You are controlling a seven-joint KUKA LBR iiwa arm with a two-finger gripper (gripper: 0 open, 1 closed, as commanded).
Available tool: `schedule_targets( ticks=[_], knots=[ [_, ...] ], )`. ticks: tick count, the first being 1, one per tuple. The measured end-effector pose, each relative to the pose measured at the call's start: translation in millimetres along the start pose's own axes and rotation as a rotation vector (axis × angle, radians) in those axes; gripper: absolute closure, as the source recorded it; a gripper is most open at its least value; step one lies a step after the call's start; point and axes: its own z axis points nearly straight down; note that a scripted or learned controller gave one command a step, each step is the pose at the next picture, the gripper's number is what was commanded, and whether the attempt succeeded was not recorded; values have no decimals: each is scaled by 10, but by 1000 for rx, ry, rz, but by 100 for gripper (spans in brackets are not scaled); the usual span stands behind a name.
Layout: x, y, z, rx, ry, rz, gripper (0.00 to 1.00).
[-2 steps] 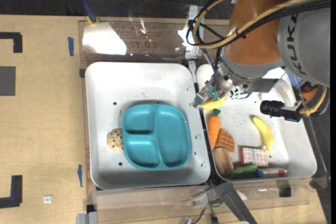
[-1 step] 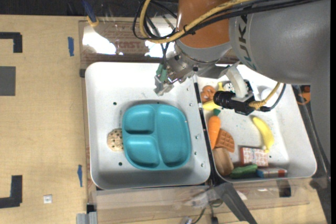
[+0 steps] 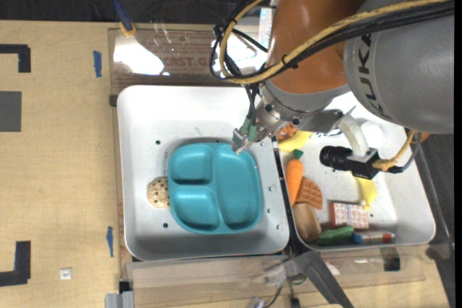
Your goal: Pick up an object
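Teal tray (image 3: 214, 187) with three compartments is lying in the left bin (image 3: 137, 112), covering most of its middle and reaching toward the bin's lower edge. The hand (image 3: 243, 139) is hanging right at the tray's upper right corner, close to the right edge of this bin. I cannot tell if it is open or closed. A round speckled cookie (image 3: 158, 192) is lying just beside the tray's left side. In the right bin (image 3: 415, 205), a carrot (image 3: 294, 177) and a waffle (image 3: 311, 193) are lying near the left edge, and a red and white box (image 3: 349, 213) is lying near the lower edge. Both bins are standing on the wooden desk (image 3: 58, 155).
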Motion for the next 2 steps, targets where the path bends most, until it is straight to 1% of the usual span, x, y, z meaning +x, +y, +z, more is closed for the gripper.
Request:
schedule_targets(
  ticks=[1, 2],
  knots=[
    [-635, -471, -630, -7, -5, -177, 100],
    [-623, -466, -617, -5, -4, -179, 0]
  ],
)
